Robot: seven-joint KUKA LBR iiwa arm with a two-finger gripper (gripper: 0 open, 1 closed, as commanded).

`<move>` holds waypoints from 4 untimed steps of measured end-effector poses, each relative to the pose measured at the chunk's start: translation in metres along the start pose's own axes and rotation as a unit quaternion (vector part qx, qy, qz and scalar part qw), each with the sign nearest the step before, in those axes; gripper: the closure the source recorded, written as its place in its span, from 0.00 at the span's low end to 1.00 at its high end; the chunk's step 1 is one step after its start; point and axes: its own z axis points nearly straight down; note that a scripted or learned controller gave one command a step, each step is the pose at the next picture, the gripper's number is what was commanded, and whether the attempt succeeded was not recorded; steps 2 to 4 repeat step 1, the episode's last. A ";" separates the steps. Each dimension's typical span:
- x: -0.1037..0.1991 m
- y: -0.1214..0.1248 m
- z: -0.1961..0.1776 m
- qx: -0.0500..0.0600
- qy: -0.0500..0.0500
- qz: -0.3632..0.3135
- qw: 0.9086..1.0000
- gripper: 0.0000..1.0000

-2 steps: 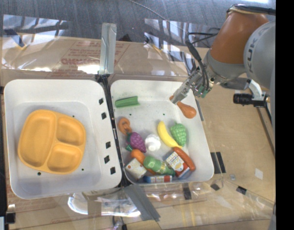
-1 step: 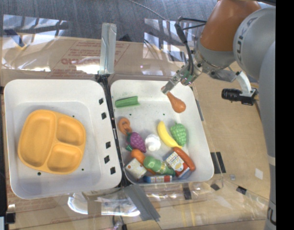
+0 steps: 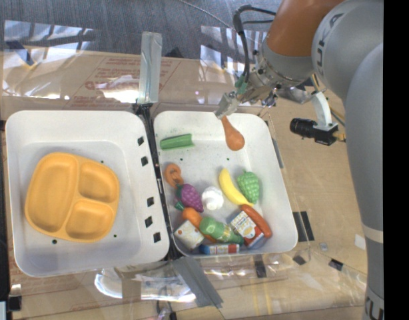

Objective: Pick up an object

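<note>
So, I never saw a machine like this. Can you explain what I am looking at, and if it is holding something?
The picture comes from one camera above the bench, looking down at a slant. The big grey and orange shape at the right is a robot arm; its gripper is its hand. An orange drumstick-shaped toy hangs from the gripper's tip above the right bin, so it seems held. Below lie toy foods: a green stick, a banana, grapes, a green bumpy fruit. The left bin holds a yellow divided plate.
</note>
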 end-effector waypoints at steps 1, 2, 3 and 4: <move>0.001 0.001 -0.010 0.000 -0.001 -0.004 1.000 1.00; 0.001 0.001 -0.010 0.000 -0.001 -0.004 1.000 1.00; 0.001 0.001 -0.010 0.000 -0.001 -0.004 1.000 1.00; 0.001 0.001 -0.010 0.000 -0.001 -0.004 1.000 1.00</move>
